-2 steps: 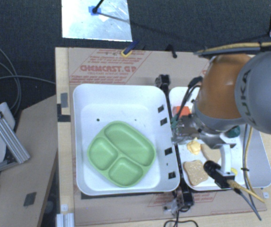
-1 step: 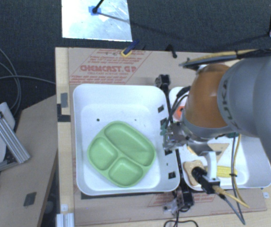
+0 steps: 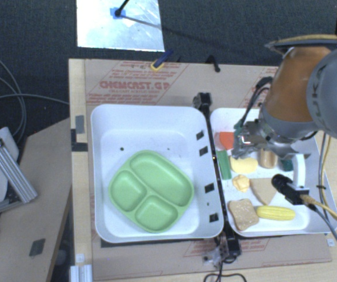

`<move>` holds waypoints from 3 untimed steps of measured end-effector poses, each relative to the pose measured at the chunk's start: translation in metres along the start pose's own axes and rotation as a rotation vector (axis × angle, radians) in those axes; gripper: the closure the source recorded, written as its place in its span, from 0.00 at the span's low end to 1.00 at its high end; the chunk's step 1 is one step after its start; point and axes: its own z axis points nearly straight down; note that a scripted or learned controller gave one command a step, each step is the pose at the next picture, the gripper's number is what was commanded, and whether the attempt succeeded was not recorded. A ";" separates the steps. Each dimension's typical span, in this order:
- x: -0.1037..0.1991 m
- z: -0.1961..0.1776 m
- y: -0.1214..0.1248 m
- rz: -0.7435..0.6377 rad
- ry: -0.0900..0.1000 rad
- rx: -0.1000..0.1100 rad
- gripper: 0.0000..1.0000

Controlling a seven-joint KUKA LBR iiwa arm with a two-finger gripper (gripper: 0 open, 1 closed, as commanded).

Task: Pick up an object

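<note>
Camera view: smooth green sectioned plate (image 3: 150, 190), speckled bread slice (image 3: 243, 213).

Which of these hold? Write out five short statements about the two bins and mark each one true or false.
1. The green plate lies in the left bin. True.
2. The corn cob lies in the left bin. False: it lies in the right bin, near its front edge.
3. The arm hangs over the right bin. True.
4. The slice of bread rests on the green plate. False: it lies in the right bin, just left of the corn cob.
5. The green plate has a single undivided well. False: it is split into three compartments.
</note>
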 end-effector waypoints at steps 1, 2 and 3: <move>0.013 0.033 -0.056 -0.005 0.006 0.014 1.00; 0.052 0.031 -0.055 -0.012 0.006 0.008 1.00; -0.033 0.011 -0.017 0.001 -0.001 0.002 1.00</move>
